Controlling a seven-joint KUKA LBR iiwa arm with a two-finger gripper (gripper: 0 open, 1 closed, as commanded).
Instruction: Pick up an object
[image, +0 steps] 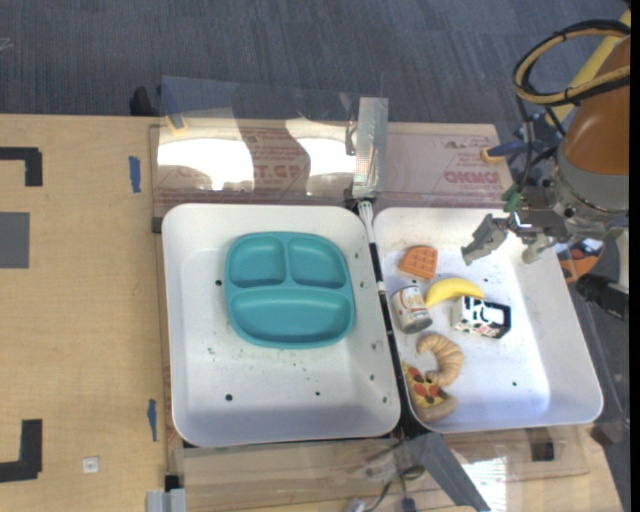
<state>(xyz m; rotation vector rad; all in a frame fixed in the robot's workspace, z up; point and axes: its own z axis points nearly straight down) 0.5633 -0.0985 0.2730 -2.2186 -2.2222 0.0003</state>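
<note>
My gripper (509, 244) hangs open over the upper part of the right bin (560, 370), with nothing between its two spread fingers. Below and left of it lie a yellow banana (453, 291), an orange waffle (419, 262), a small can (410, 307), a black-and-white cow toy (484, 316), a tan croissant (443, 353) and a pizza slice (427, 389). The banana is the closest item, just under the left finger (484, 240).
The left bin (190, 330) holds a teal divided plate (290, 288). A clear panel and a cardboard strip (440, 165) stand behind both bins. Yellow cables (560, 60) loop above the arm at the top right. Bare bin floor lies right of the cow toy.
</note>
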